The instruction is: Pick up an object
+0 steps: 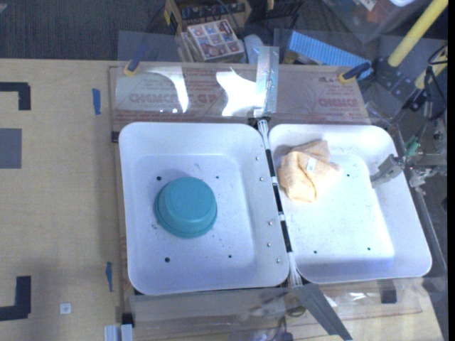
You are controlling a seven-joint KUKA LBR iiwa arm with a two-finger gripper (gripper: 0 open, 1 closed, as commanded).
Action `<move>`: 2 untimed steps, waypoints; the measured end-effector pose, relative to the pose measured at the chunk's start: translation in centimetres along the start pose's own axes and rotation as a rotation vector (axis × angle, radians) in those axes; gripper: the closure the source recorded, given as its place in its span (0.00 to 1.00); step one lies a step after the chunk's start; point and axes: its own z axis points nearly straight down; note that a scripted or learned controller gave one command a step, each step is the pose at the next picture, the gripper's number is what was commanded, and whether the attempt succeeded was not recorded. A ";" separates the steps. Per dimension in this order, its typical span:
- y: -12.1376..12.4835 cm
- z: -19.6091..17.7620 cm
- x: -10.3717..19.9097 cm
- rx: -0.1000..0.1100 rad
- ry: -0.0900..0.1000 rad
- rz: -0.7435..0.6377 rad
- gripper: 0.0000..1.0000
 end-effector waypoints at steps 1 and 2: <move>6.8 6.3 10.6 -0.002 -0.001 -0.213 0.00; 9.5 15.5 9.1 -0.016 -0.002 -0.158 0.00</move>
